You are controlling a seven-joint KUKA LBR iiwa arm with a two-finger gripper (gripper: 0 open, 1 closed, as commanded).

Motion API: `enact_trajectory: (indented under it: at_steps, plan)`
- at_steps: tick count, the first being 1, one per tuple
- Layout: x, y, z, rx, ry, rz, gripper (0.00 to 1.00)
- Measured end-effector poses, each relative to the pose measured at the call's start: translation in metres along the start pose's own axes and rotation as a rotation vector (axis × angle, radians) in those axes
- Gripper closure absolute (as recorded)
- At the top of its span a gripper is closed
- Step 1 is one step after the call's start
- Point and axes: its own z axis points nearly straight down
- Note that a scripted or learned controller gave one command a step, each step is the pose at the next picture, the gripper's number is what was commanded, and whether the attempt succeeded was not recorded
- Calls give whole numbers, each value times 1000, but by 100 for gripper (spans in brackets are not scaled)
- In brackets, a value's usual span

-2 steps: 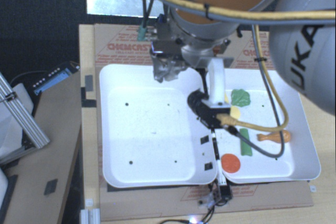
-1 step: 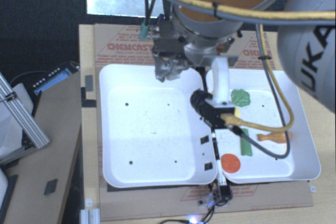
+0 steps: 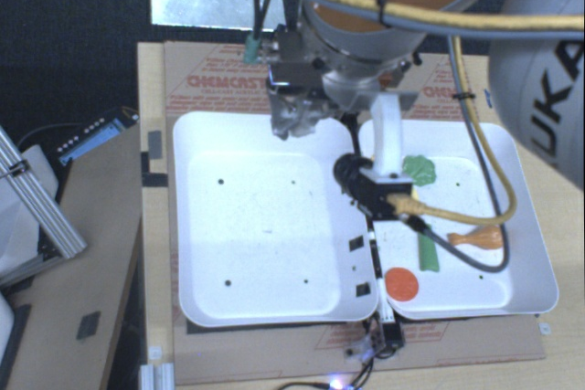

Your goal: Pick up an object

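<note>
One hand (image 3: 297, 116), metallic, hangs over the far rim of the left bin (image 3: 265, 228), close to the corner where the two bins meet. I cannot tell from this view whether it is released or clenched, and I see nothing held in it.

Every candidate for the pick lies in the right bin (image 3: 526, 196), so from the hand they are all to the right and nearer, across the ridge where the bins meet.
- The green lump (image 3: 420, 169) is closest to the hand, in the far left part of that bin.
- The green stick (image 3: 428, 253) lies nearer than the lump, its long axis running far to near with a slight lean.
- The orange piece (image 3: 480, 239) is just right of the stick, its long axis running left to right.
- The orange disc (image 3: 402, 285) sits near the bin's near left corner, farthest from the hand.

By my judgement the coming move turns on carrying the hand rightward and nearward over the ridge. The lump needs the shortest travel. The stick would want a grip set across its far-to-near axis.

Legible writing: "CHEMCAST" in red, repeated on the brown sheet (image 3: 215, 79) under the bins. The letters "UKA" show on the grey arm (image 3: 548, 105). The pale surface (image 3: 91, 224) carries no writing I can read.
</note>
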Motion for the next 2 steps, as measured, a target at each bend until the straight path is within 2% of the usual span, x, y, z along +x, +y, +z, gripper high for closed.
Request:
enact_trajectory:
  at_steps: [1, 2]
  plan:
    - [0, 0, -9, -1, 0, 0, 100]
    - [0, 0, -36, -2, 1, 0, 100]
